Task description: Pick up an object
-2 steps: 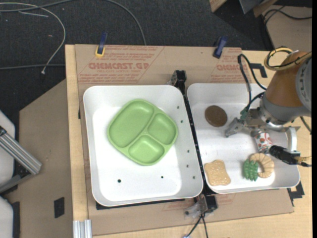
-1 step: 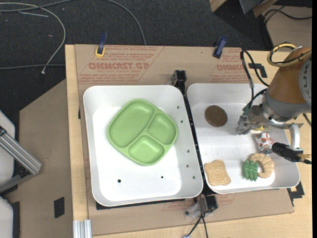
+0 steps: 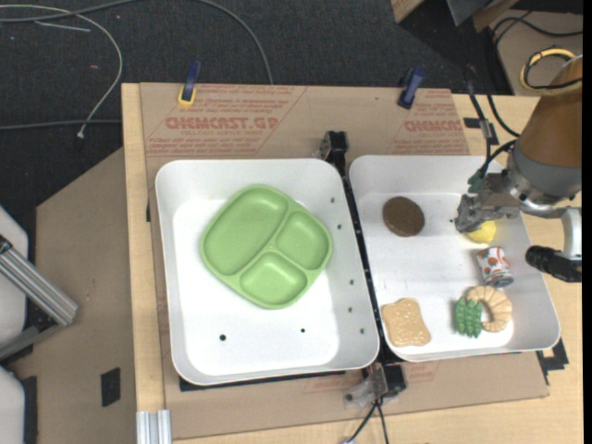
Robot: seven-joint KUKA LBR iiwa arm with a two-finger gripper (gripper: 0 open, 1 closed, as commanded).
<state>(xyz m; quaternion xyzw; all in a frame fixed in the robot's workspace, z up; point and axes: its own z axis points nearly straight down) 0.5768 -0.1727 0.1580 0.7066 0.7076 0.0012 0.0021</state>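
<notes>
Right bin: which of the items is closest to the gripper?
The yellow item, lying right under the gripper. The brown disc, can, cracker and pretzel lie farther off.

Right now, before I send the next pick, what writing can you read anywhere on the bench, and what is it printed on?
"CHEMCAST GP", red print on the brown board behind the left bin; last letters uncertain.
"CHEMCAST", the same red print, partly readable, on the board behind the right bin.
The finer red lines around both are too small to read.
Label on the small can in the right bin: too blurred to read.
</notes>
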